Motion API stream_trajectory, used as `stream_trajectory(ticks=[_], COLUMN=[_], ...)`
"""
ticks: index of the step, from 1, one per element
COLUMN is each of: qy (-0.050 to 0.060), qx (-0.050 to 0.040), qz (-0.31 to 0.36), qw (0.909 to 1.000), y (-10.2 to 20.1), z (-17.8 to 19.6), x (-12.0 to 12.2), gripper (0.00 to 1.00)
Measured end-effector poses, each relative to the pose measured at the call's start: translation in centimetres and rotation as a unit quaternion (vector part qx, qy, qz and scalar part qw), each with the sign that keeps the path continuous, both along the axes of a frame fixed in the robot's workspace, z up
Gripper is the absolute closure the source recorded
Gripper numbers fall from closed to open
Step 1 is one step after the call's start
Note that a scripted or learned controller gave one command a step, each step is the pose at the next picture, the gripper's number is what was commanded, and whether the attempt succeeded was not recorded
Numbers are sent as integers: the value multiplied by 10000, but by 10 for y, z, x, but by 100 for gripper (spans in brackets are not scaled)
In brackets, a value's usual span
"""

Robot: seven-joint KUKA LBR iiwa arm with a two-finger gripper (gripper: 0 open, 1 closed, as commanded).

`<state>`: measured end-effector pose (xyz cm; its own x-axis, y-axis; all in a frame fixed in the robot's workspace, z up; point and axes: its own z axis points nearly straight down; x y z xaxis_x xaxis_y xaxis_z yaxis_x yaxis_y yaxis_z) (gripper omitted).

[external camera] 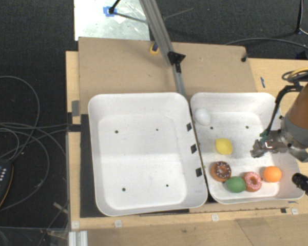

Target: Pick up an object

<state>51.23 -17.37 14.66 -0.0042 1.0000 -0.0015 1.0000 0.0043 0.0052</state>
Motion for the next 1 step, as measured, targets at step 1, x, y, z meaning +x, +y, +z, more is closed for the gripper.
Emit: stream_trajectory(ticks=[1], qy=[-14], qx=[-4], qz=[11], qw=[10000], y=[9], z=[57], x=[6], gripper=[100])
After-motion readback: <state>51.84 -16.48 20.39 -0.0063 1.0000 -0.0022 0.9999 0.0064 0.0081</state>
